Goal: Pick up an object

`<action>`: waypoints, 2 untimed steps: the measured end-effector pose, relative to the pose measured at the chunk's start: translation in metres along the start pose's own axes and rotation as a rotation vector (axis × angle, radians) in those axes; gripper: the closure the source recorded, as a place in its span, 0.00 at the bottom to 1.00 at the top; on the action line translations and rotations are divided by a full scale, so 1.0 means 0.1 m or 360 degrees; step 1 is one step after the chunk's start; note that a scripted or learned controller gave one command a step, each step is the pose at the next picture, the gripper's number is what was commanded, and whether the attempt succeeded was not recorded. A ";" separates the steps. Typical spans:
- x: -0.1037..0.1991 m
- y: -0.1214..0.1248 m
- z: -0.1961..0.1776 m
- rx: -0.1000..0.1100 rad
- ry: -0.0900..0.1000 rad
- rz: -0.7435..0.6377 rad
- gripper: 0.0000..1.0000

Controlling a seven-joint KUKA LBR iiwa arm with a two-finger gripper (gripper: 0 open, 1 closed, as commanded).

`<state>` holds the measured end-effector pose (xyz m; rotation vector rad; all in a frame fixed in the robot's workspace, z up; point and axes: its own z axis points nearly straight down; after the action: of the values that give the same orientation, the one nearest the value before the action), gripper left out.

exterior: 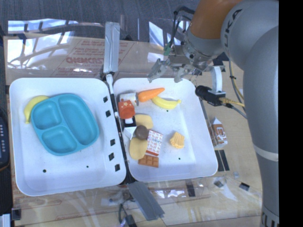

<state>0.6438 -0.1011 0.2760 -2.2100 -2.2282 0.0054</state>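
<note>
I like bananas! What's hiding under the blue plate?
A yellow banana pokes out from beneath the blue divided plastic plate, at its far left edge. The part beneath is covered.

yellow banana (32, 106) partly hidden under blue tray (64, 123), small toys beside carton (154, 143) overlapping, arm (255, 56) cropped at top

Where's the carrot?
The carrot lies near the far edge of the right bin, just above the banana and right of the red toy.
</note>
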 end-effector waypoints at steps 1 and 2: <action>-0.34 0.10 1.25 0.0019 0.0001 0.0017 0.00; -0.59 0.15 1.75 -0.0008 0.0001 0.0052 0.00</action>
<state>0.6582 -0.1602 0.1011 -2.2485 -2.1939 -0.0011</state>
